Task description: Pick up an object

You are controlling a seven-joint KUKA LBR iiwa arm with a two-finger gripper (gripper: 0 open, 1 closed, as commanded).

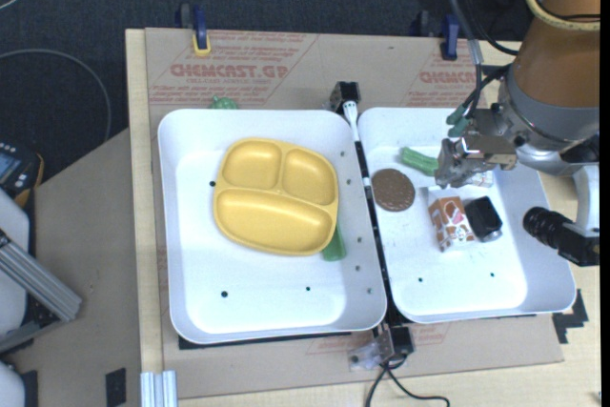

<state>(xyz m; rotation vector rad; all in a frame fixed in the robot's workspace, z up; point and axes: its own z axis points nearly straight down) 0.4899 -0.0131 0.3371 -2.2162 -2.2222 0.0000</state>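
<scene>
My gripper [459, 169] hangs over the back part of the right bin [505, 295], reaching in from the right. A green piece [416, 157] lies just to its left, partly beside the gripper's tip. A brown round disc [393, 190] rests near the bin's left wall. In front of the gripper lie a brown and white packet [450, 220] and a small black block [483, 216], side by side and touching. Nothing is visibly held by the gripper.
The left bin [191, 281] bears a yellow divided plate [276, 195], with a green item [334, 248] peeking out under its right front edge. Another small green thing [224, 103] lies outside that bin's back rim. Blue clamps [199, 26] hold the board's back edge.
</scene>
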